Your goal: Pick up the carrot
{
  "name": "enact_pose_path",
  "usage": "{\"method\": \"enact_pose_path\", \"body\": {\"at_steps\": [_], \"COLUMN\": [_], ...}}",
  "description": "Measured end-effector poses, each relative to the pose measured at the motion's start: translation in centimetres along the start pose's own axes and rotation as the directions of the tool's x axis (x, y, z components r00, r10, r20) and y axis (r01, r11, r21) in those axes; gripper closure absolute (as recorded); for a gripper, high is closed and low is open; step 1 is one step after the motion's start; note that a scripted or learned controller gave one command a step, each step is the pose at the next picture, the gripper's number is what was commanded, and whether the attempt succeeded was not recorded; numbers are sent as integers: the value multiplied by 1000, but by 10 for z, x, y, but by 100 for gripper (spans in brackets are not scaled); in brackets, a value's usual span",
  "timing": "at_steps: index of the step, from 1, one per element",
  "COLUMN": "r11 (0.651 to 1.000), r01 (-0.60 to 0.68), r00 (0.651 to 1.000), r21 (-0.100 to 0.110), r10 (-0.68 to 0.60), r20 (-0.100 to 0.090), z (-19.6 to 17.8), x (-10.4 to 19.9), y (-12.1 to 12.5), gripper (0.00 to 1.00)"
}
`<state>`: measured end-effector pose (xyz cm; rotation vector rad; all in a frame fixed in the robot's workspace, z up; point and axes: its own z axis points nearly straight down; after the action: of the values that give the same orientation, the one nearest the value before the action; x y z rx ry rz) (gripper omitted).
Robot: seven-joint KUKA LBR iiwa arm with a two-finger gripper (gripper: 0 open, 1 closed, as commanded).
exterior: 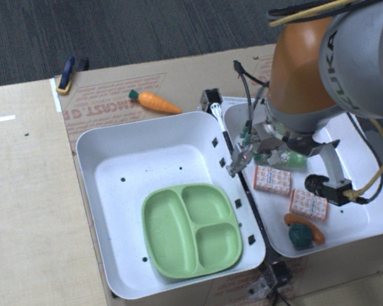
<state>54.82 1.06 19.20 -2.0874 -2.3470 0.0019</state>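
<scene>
Large grey arm [369, 58] with rounded, smooth shell, part of dark "KUKA" lettering visible on side. Wide glossy orange band [301, 67] above wrist, like a dome. Below it a grey metal wrist section, then small gripper [240, 160] of bare metal with many little parts and some green. Thin black cables beside orange band; one yellowish cable looping down to a black connector [327, 187]. A pale yellow line across top.

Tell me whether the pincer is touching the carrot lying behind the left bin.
Apart. In the camera view the carrot lies on the cardboard behind the left bin, while the pincer sits over the divide between the bins, with bin rim between them.
</scene>
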Motion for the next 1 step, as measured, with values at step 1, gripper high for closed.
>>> {"method": "enact_pose_path", "body": {"at_steps": [1], "r11": [996], "r01": [85], "r00": [996], "r21": [0], "r10": [-85], "r20": [0], "z": [0], "x": [90], "y": [-13], "gripper": [0]}}
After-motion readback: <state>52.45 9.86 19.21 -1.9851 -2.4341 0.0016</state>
